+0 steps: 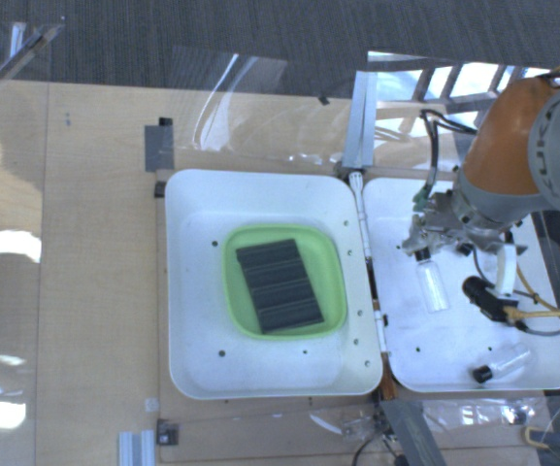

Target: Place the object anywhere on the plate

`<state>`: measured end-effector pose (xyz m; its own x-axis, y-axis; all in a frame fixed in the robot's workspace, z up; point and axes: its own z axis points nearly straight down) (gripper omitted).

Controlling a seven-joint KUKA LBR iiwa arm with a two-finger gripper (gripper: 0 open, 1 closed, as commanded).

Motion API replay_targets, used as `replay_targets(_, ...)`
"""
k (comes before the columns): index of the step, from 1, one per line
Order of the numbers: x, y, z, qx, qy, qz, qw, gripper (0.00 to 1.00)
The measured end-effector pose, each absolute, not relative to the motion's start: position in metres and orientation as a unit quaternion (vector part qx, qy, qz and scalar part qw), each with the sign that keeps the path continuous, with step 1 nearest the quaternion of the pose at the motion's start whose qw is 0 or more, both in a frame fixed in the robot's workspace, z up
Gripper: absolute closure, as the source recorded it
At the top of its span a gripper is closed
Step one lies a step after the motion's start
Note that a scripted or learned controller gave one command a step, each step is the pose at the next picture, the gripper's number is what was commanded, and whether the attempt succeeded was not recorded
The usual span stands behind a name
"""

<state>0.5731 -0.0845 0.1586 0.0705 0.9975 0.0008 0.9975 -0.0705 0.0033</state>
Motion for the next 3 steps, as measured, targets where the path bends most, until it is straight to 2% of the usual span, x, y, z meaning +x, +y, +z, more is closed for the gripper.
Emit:
replay_targets(1,0.597,0.000,0.186,0.716,0.698,0.0024,0.002,1.00)
replay_targets(2,0.585,0.078,0.184,0.701,0.713,0.0012,0.001,1.00)
replay_targets(3,0.585,0.077,0.184,0.702,0.713,0.0014,0.001,0.00)
